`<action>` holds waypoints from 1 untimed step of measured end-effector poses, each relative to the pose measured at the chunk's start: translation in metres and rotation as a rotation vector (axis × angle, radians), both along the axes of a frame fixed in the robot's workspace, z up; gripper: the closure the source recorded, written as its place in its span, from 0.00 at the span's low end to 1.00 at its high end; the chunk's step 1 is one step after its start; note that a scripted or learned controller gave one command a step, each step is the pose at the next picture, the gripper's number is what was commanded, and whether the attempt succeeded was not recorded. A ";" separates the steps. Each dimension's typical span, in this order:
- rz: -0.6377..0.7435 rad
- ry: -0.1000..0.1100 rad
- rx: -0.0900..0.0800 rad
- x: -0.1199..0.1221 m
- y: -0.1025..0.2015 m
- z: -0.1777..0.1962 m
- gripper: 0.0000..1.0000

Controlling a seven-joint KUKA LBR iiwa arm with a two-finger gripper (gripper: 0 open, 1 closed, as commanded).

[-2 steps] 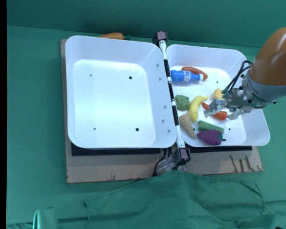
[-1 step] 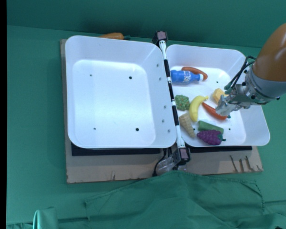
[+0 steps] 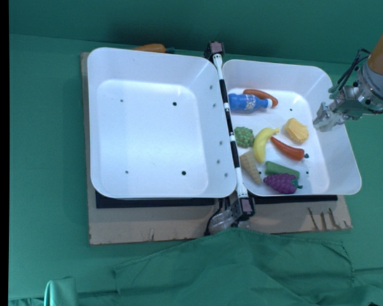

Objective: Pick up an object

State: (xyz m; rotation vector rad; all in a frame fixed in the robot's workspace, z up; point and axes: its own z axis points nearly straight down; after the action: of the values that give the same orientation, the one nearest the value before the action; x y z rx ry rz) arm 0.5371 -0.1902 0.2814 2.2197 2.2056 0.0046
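The right bin (image 3: 335, 164) holds several toy foods: a blue bottle (image 3: 247, 103), an orange-red sausage (image 3: 262, 95), a yellow corn piece (image 3: 297, 131), a banana (image 3: 263, 141), a red chili (image 3: 288, 149), a green broccoli-like piece (image 3: 244, 136), a pale cone-shaped piece (image 3: 250, 166), a green cucumber (image 3: 281, 168) and purple grapes (image 3: 281, 183). My gripper (image 3: 324, 122) hangs over the right bin's right side, just right of the corn, with nothing seen between its fingers.
The left bin (image 3: 108, 69) sits beside the right one, with a black-and-white bar (image 3: 227, 116) between them. An orange object (image 3: 150, 47) lies behind the left bin's far rim. Green cloth (image 3: 242, 266) bunches at the front edge.
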 end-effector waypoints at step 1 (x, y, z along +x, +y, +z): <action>-0.002 -0.002 0.000 -0.001 0.001 0.011 1.00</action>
State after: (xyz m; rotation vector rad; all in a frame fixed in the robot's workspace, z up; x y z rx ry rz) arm 0.5362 -0.1891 0.2921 2.2206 2.2030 0.0063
